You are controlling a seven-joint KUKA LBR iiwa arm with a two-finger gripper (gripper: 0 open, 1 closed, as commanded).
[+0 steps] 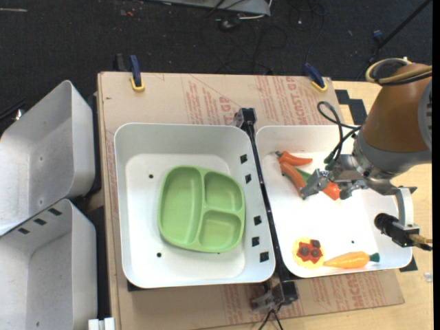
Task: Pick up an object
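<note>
The fingers (pixel 317 184), slightly spread, hover low in the right bin (pixel 357 246) just beside an orange-and-green toy (pixel 297 165) lying to their upper left, gripping nothing. Well below them rests a toy carrot (pixel 349 259); far left, the other bin holds a green divided plate (pixel 202 210).

Bench (pixel 206 91): brown board surface with printed red lettering. Two shallow white bins sit directly on it, left bin (pixel 130 205) touching right bin (pixel 357 225).

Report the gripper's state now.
Gripper: cannot be told; it is low in the right bin, at the orange and green toys.
</note>
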